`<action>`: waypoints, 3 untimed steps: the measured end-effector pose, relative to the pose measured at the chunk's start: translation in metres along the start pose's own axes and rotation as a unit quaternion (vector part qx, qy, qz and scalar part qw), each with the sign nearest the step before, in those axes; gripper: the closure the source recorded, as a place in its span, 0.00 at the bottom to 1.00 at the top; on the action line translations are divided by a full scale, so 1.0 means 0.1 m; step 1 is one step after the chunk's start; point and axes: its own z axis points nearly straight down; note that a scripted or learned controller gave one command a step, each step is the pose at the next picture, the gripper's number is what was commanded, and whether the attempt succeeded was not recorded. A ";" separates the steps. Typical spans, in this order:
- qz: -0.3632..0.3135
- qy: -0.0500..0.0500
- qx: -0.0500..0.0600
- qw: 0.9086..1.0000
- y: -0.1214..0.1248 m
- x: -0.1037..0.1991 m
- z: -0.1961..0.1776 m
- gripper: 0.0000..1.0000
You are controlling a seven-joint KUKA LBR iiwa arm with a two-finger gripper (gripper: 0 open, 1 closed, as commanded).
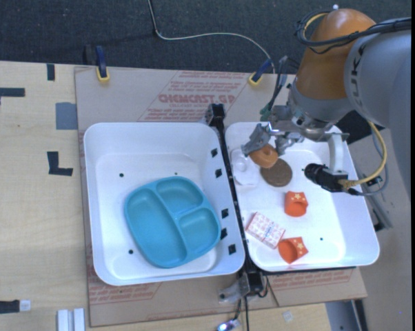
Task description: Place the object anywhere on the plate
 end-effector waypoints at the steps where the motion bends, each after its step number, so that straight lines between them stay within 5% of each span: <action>1: 0.000 0.000 0.001 1.000 -0.18 0.45 0.12 1.00; 3: 0.000 -0.001 0.000 1.000 -0.65 1.32 0.09 1.00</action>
